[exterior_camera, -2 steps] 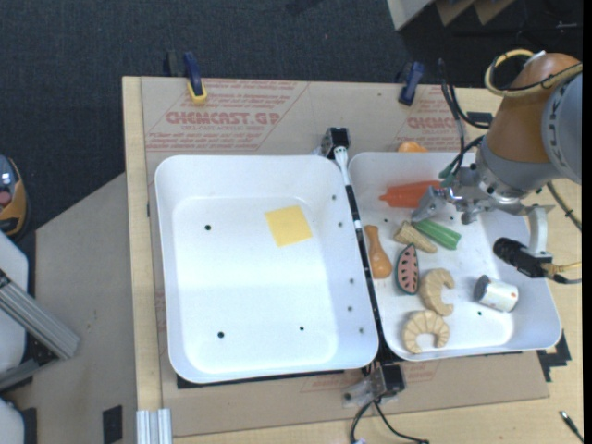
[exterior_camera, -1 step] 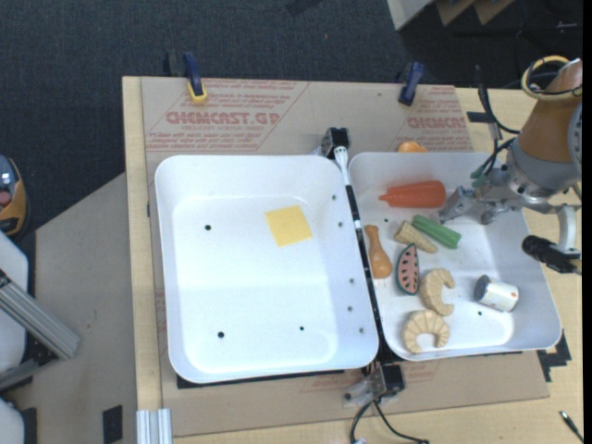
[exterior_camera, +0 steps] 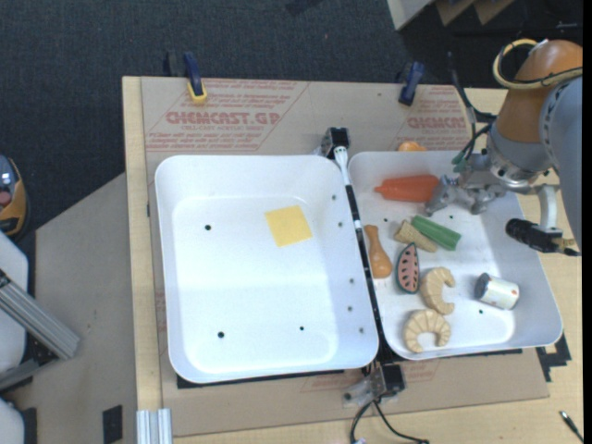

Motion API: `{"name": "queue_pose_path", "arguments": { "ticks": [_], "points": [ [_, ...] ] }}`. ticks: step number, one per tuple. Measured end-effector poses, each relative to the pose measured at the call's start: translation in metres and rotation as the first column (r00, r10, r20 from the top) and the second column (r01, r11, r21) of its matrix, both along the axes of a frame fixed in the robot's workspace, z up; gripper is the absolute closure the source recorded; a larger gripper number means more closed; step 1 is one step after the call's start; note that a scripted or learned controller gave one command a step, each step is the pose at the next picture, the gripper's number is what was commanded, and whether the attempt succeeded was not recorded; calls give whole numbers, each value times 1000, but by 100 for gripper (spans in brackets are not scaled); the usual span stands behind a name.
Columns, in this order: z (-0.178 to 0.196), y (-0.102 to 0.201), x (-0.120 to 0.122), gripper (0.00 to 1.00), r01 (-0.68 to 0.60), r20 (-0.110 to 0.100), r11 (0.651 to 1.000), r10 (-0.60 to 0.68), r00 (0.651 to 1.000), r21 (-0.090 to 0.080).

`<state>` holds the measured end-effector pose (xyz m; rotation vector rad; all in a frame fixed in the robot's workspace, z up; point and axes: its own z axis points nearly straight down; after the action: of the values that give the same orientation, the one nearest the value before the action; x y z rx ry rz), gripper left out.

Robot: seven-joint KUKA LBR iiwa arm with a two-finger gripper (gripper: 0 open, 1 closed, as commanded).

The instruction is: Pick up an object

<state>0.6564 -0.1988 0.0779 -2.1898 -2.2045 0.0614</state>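
Gripper (exterior_camera: 460,195), jaw state impossible to tell, hovered beside the carrot (exterior_camera: 407,188); crowded neighbouring toys risked a deflected, empty grasp.

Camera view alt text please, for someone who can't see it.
A grey arm's gripper hovers over the right white bin of toy foods, near an orange carrot and a green stick. The left white bin holds a yellow square slice.

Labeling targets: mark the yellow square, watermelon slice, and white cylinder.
yellow square (exterior_camera: 289,226): camera view, centre of its flat face.
watermelon slice (exterior_camera: 408,268): camera view, red flesh.
white cylinder (exterior_camera: 499,291): camera view, side wall.
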Motion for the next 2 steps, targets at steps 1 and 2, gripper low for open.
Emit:
{"name": "queue_pose_path", "arguments": {
  "ticks": [1,2],
  "points": [
    [3,93,-33,0,2,41,1000,-2,999,10],
    [0,78,2,0,-2,-1,1000,2,1000,13]
  ]
}}
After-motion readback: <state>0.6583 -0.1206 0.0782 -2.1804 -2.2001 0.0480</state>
